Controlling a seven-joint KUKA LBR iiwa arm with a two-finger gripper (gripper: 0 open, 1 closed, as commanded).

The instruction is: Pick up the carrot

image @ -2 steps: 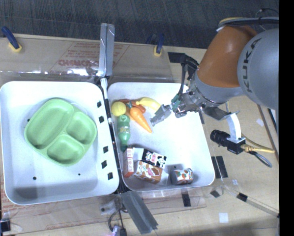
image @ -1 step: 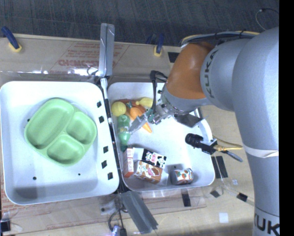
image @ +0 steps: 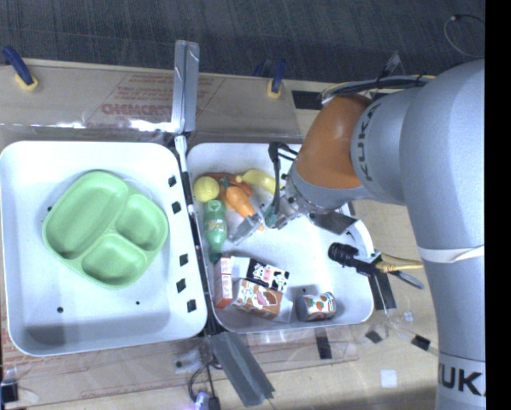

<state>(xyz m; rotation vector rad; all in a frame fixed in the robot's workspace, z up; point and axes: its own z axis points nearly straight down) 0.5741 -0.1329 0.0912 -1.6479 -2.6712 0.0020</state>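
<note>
The carrot [image: 238, 200] is orange with a green top and lies slantwise in the upper left part of the right bin [image: 324, 237]. It sits between a yellow lemon [image: 206, 188] and a yellow fruit [image: 258, 178]. My gripper [image: 261, 222] is low over the bin, just below and right of the carrot's lower end. Its fingers stand open, with nothing between them. One grey fingertip [image: 248, 226] points toward the green bottle [image: 214, 220].
The left bin [image: 25, 314] holds a green divided plate [image: 106, 226]. Along the right bin's front lie a red-and-white carton [image: 226, 281], a cow-patterned carton [image: 267, 273], an orange carton [image: 256, 299] and a can [image: 316, 306]. My arm covers the bin's right side.
</note>
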